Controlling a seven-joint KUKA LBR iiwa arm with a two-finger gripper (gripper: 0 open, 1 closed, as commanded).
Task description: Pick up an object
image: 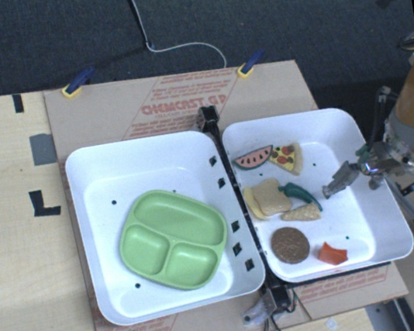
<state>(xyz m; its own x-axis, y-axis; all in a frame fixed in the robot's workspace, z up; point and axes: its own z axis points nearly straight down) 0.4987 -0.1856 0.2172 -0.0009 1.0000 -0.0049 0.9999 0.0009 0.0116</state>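
Green and slender, the toy pepper [299, 192] lies in the right bin [342, 124], long axis slanting toward the pincer [331, 186], which hovers just right of it. Whether its fingers are apart or together, I cannot tell.

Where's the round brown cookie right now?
The round brown cookie lies near the front of the right white bin, just left of the red wedge-shaped piece and below the tan sandwich.
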